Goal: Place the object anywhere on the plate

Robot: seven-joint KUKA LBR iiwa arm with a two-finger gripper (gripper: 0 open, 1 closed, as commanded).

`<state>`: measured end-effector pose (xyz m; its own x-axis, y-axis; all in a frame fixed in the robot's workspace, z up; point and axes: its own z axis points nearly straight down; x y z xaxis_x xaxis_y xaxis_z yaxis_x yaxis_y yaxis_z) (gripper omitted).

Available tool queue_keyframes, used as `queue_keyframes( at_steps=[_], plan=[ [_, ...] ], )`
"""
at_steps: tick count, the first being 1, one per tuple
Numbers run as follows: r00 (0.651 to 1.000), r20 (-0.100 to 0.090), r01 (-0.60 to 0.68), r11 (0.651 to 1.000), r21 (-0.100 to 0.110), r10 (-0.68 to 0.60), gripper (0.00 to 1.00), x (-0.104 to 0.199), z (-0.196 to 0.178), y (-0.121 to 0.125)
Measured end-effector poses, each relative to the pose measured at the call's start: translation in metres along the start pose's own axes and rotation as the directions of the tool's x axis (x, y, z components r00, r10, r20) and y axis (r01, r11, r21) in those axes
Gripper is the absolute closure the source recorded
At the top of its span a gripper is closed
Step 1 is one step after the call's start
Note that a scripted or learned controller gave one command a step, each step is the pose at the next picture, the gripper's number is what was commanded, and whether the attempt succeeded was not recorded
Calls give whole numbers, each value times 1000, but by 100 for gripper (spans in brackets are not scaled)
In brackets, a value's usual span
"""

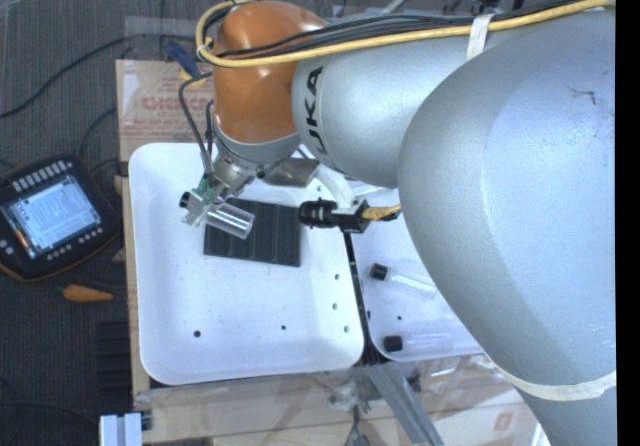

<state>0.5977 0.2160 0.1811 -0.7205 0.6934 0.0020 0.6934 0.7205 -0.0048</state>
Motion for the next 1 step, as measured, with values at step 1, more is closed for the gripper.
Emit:
queue_keyframes(
  at_steps=[1],
  plan=[
    [901, 3, 433, 901, -4, -433, 100, -14, -52, 19]
  ],
)
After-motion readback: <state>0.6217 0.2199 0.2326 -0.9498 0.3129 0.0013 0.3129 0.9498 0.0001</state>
